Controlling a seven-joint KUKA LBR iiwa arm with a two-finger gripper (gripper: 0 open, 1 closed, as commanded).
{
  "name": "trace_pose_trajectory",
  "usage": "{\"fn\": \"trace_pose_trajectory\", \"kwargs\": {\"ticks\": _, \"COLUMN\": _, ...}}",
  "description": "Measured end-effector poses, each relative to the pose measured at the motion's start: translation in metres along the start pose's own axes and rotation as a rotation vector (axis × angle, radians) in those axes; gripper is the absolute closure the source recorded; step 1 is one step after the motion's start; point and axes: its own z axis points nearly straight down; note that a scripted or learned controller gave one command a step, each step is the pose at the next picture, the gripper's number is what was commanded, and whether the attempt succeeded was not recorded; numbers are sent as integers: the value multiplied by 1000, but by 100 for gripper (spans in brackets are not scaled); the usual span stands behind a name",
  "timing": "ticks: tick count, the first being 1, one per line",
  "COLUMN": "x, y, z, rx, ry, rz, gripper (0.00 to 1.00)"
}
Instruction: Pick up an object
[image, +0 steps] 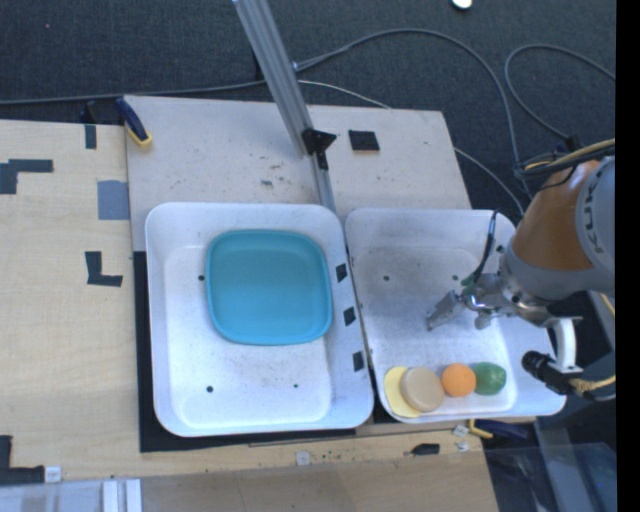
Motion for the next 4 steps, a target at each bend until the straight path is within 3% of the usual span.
{"fn": "trace_pose_trajectory", "kwargs": {"ticks": 1, "x": 0, "y": 0, "z": 26, "rx": -6, "ry": -2, "rz": 0, "gripper": 0}}
{"fn": "trace_pose_trajectory", "kwargs": {"ticks": 2, "x": -1, "y": 1, "z": 15, "rx": -9, "ry": -3, "rz": 0, "gripper": 100}}
{"fn": "trace_pose_trajectory", "kwargs": {"ticks": 4, "x": -3, "y": -5, "z": -95, "rx": -9, "ry": -2, "rz": 0, "gripper": 100}}
